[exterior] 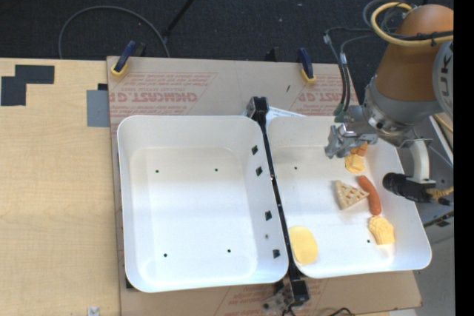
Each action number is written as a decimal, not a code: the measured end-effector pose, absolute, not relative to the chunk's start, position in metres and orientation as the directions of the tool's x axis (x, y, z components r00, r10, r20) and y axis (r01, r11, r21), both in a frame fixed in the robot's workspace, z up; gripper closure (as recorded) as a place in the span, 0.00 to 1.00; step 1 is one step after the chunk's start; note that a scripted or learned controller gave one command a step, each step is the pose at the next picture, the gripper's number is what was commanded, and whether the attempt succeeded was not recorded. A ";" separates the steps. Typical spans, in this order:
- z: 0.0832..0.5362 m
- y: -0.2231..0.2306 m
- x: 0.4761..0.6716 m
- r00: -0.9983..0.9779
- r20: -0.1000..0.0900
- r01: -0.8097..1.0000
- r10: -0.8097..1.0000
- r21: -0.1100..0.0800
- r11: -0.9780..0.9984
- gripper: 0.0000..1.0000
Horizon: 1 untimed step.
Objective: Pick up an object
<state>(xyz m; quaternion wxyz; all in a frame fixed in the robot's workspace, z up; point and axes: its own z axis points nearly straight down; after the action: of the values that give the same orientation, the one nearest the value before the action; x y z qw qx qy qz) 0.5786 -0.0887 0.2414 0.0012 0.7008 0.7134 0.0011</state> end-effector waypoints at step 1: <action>0.114 -0.173 0.590 0.006 0.002 1.000 1.000 -0.012 -0.006 1.00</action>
<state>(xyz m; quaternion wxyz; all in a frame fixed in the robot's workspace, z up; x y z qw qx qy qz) 0.5904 -0.1730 0.1136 -0.0047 0.7092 0.7050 -0.0035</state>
